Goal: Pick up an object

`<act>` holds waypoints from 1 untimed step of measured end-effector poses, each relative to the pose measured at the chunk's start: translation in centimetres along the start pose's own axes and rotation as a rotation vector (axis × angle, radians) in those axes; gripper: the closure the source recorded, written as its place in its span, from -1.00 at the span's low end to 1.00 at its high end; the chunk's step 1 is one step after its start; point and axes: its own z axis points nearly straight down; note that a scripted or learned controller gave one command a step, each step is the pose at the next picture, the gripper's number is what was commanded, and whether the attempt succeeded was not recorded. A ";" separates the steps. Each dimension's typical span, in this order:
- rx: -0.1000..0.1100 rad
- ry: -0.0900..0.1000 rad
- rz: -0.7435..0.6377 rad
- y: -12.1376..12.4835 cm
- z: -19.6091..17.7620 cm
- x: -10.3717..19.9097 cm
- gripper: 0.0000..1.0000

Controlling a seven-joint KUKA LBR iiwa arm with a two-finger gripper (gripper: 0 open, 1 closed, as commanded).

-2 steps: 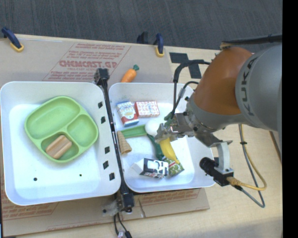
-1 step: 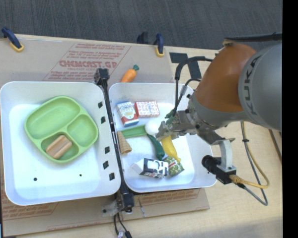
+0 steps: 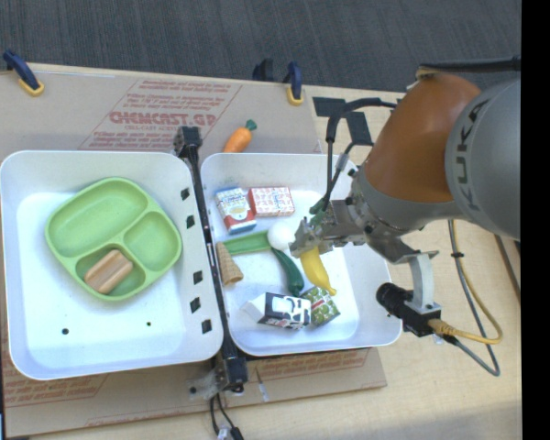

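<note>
My gripper (image 3: 304, 243) hangs a little right of the frame's centre, over the right-hand shallow white plastic bin (image 3: 371, 333), with my grey arm and its orange band (image 3: 422, 140) filling the upper right of the picture behind it. Whether my jaws are spread or pressed together I cannot tell; the wrist hides them from above, and I see nothing plainly pinched between them. Just beneath and beside my tip lie the things I could take: a round white egg-shaped ball (image 3: 280, 236), a yellow plastic banana (image 3: 314, 271) slanting down toward the lower right, and a dark green curved plastic pod (image 3: 289, 271) just left of the banana. Left of those is a flat bright green strip (image 3: 246, 244), and above it two small cartons side by side, a red-and-blue one (image 3: 236, 208) and a red-patterned one (image 3: 271, 201). Lower in the bin rest a black-and-white packet (image 3: 284, 311) and a green packet (image 3: 323, 310), touching each other, and a tan cone-shaped piece (image 3: 230, 264) near the bin's left wall. An orange toy carrot (image 3: 239, 138) lies outside, above the bins on the cardboard. In the left-hand white bin (image 3: 37, 346) sits a light green divided plate (image 3: 73, 214) holding a brown bread-like piece (image 3: 108, 270).
</note>
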 end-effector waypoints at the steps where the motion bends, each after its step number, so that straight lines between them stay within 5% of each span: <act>1: -0.003 0.000 -0.006 0.1 -1.0 0.0 1.00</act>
